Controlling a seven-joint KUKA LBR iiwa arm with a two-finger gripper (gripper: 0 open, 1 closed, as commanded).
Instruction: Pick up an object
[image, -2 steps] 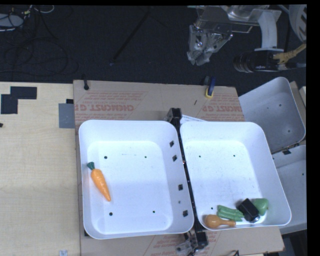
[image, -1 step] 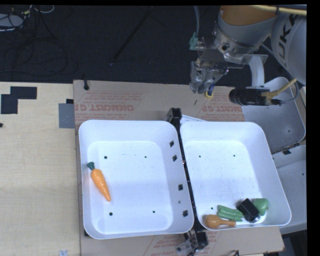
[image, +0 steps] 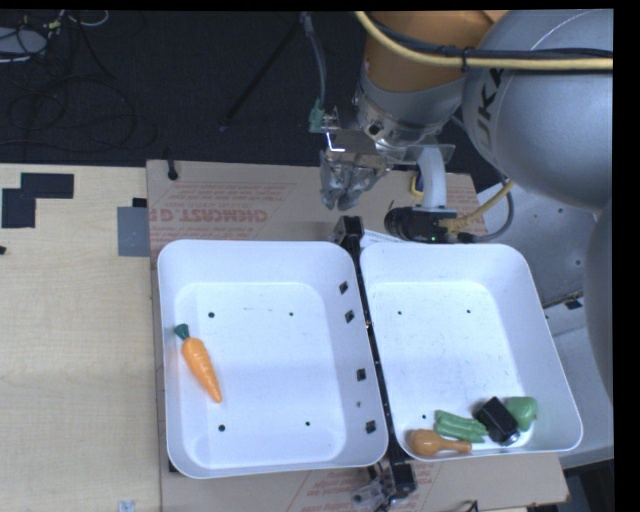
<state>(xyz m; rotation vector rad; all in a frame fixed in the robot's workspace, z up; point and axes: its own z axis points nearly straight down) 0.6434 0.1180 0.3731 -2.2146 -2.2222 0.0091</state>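
Above the black divider where the two white bins meet, at its far end, the pincer hangs off the grey arm, past the bins' far rims and over the brown cardboard on the worktop. It is blurred and seen from an awkward slant, so I cannot tell whether it is released or clenched; nothing shows in it.

The things to pick sit well away from it. Left of the divider, a toy carrot lies alone against the near-left wall of the left bin. Right of the divider, at the near corner of the right bin, four things crowd together: a tan gourd-shaped piece, a green pod, a black block and a green lump behind it, touching or nearly so.

The risks, as I judge them: the carrot lies close to the wall, so a descent there may strike the rim or slip off the tapered body. In the cluster, a close could catch two pieces, or nudge one aside and come up bare. The corner walls also hem in the approach on two sides.
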